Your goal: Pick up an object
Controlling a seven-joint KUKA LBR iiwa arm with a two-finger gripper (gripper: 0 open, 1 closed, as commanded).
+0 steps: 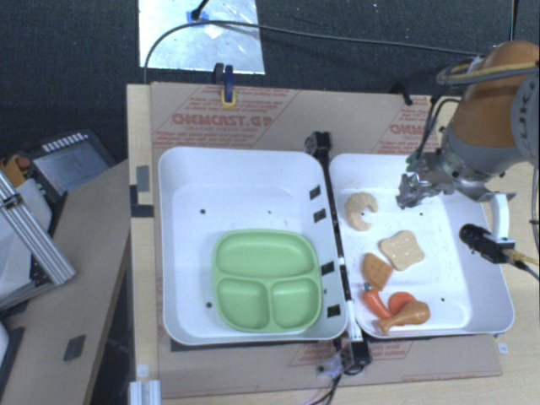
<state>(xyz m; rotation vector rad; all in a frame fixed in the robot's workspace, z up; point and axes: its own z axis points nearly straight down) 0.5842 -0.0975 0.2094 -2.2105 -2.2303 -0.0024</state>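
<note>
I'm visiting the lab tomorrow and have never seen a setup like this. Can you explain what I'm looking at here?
One camera looks down at a slant on a bench with two white bins. The grey and orange thing at right is a robot arm; its gripper hangs over the right bin. That bin holds toy foods: a croissant, a slice of bread, a drumstick and some orange pieces. The left bin holds a green divided plate. I see nothing held in the gripper.

Bench [139, 310] — cardboard sheet [253, 112], two white bins [181, 226] side by side
</note>
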